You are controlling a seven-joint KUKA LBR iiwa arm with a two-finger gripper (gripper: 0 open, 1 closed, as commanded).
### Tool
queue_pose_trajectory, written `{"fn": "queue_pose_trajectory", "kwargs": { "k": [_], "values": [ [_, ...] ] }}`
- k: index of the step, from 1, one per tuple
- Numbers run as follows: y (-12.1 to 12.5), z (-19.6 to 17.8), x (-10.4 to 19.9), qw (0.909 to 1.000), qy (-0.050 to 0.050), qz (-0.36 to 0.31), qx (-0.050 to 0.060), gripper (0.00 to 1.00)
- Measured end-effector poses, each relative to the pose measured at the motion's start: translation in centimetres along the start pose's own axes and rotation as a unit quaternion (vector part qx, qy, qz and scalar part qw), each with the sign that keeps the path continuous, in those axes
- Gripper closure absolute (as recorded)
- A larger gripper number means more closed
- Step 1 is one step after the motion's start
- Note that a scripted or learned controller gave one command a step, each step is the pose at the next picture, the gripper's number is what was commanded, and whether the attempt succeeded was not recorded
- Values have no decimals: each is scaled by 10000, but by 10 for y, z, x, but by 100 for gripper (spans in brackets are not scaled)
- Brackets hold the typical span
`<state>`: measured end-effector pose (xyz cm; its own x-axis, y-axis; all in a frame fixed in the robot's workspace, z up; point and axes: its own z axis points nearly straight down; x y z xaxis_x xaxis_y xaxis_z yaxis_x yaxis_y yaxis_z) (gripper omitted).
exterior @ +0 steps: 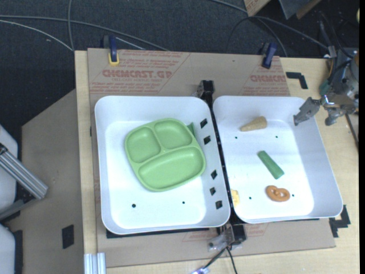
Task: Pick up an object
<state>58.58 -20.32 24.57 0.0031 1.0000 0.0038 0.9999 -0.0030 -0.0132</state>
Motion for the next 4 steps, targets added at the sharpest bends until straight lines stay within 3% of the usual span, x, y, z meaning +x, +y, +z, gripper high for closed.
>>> {"fn": "queue_pose_trajectory", "kwargs": {
  "k": [1, 2, 4],
  "values": [
    [3, -7, 1, 10000, -16, -18, -63, 0],
    [-2, 36, -2, 10000, -8, -14, -35, 0],
    [-1, 163, -1, 10000, -3, -15, -31, 0]
  ]
}}
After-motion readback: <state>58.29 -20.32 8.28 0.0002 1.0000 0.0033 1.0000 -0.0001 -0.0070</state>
